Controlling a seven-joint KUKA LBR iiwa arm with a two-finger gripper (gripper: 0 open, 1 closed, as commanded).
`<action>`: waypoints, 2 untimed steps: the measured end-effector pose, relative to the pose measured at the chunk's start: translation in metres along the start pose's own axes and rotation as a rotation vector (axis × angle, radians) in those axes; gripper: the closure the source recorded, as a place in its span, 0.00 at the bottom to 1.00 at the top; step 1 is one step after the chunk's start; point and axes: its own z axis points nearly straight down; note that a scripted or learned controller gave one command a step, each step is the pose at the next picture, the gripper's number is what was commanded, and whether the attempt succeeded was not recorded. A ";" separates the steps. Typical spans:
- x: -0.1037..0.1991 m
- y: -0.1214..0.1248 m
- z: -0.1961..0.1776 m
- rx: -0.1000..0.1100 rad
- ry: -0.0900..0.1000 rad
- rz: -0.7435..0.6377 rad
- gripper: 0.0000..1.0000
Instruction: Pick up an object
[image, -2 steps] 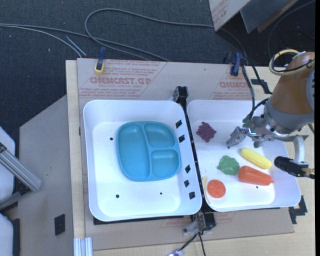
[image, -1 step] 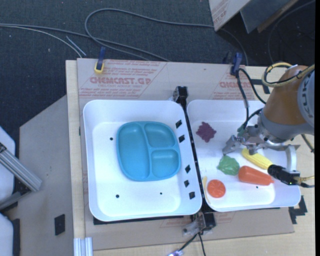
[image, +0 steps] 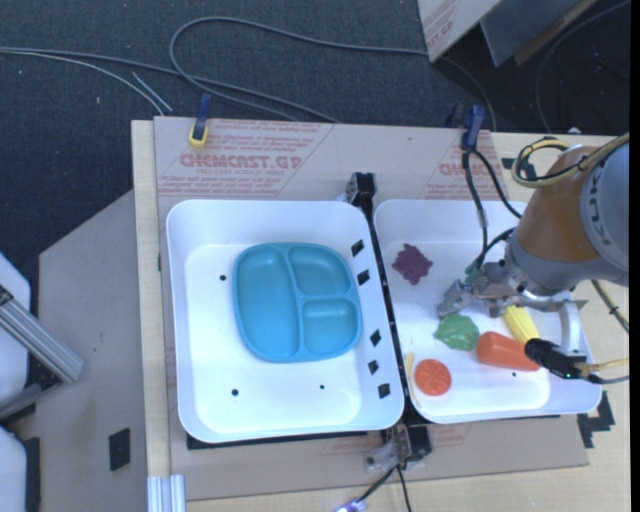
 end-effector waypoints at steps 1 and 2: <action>0.000 0.001 -0.013 -0.005 -0.001 0.000 1.00; -0.006 0.011 -0.068 -0.012 -0.004 -0.001 1.00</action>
